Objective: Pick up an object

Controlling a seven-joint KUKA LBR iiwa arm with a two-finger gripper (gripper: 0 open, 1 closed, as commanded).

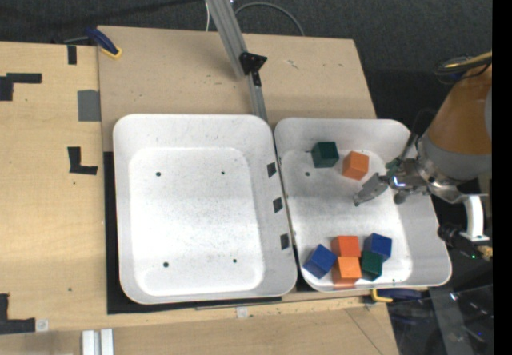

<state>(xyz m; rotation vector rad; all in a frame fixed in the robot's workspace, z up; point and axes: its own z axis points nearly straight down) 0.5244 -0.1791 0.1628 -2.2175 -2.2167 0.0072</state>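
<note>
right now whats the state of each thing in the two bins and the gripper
two-finger gripper: over the right bin, nothing seen between its fingers
dark green cube: resting apart, far end of right white bin
orange cube: beside it, loose
cluster of blue, orange and green cubes: packed together at the near end
left white bin: lying flat beside the right bin

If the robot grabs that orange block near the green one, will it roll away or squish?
Probably neither. The orange block looks like a cube with flat faces and sharp edges, so it should sit still or slide, not roll. It seems stiff, likely wood or plastic, and light for its size. It lies apart from the green block, so the gripper has room.
</note>
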